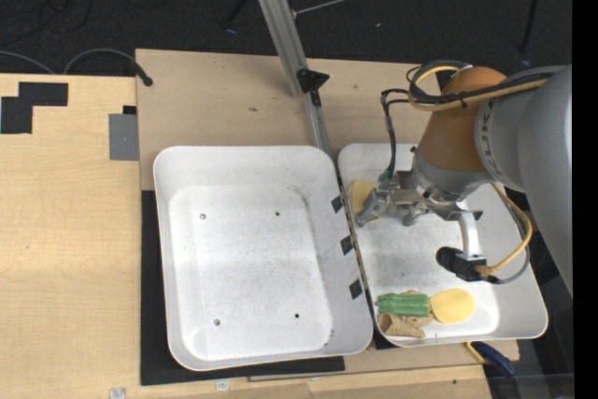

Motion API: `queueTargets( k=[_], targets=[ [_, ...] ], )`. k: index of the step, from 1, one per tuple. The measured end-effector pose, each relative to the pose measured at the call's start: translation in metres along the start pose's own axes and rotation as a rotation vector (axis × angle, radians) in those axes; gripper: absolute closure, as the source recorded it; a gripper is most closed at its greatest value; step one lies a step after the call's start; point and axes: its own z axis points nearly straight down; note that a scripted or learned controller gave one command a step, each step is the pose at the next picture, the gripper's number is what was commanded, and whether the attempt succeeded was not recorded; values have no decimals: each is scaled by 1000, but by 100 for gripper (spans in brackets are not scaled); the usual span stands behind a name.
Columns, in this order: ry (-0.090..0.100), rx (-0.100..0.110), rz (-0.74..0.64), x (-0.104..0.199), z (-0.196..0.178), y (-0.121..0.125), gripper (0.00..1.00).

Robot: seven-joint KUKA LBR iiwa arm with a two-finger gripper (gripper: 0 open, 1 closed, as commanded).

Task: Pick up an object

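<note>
Grey two-finger gripper (388, 204) low in right shallow white bin (523, 318), just beside pale yellow rounded object (361, 195) at left wall — approach step. Next: close on it, lift. Grip state cannot be told.

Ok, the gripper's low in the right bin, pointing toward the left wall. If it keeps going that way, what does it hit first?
Most likely the pale yellow object lying just ahead of the gripper, against the right bin's left wall. Behind it comes that wall itself. Height is hard to judge from above, so it could pass over.
</note>
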Motion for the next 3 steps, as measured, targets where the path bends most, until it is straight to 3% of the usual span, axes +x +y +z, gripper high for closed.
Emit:
queueTargets(
  k=[1,3],
  targets=[
    [0,-3,8,-2,-13,0,100],
    [-2,-10,1,-19,-123,-1,100]
  ],
)
